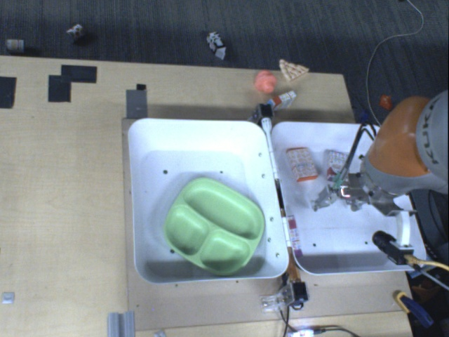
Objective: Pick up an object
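2 white bins sit side by side on the bench (63,209). The left bin (151,142) holds 1 thing: a green tray (214,223) with 3 compartments, lying tilted toward the bin's near side.

Over to the right bin (309,255): near its far wall lies a small packet (302,164) with a red-and-white pattern and an orange edge, and just beside it to the right a second, paler packet (334,160), partly under a dark cable. The arm (407,149) reaches in from the right, orange band showing, and the gripper (328,196) is down inside this bin, close to the floor, just below the 2 packets. It's a blurry grey tangle there, so I cannot tell whether it is spread or pressed together, nor whether anything sits in it.

Beyond the bins, on the bench's far edge, rest a pink ball (265,81) and a wedge-shaped toy (293,69).
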Controlling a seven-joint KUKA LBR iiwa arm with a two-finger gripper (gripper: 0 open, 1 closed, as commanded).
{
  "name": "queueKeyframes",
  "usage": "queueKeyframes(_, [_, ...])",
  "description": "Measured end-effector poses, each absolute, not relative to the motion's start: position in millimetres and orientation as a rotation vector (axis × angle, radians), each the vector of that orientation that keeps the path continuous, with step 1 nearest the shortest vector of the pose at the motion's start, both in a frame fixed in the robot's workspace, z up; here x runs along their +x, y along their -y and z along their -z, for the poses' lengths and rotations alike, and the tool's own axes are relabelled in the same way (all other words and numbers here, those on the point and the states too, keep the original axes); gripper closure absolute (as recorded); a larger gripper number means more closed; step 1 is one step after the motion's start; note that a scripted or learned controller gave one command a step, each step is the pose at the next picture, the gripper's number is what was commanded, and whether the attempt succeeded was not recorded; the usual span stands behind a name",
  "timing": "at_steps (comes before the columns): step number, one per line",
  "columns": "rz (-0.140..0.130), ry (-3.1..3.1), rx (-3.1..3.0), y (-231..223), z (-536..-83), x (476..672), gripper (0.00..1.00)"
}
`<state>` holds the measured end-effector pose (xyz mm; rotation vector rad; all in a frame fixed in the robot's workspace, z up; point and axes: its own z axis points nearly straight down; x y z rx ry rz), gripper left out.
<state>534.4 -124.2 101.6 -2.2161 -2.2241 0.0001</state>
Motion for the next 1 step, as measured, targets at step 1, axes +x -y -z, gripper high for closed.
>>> queueKeyframes(1, [0.007, 2.229, -2.220, 124.2, -113.6, 536.6, 1.00])
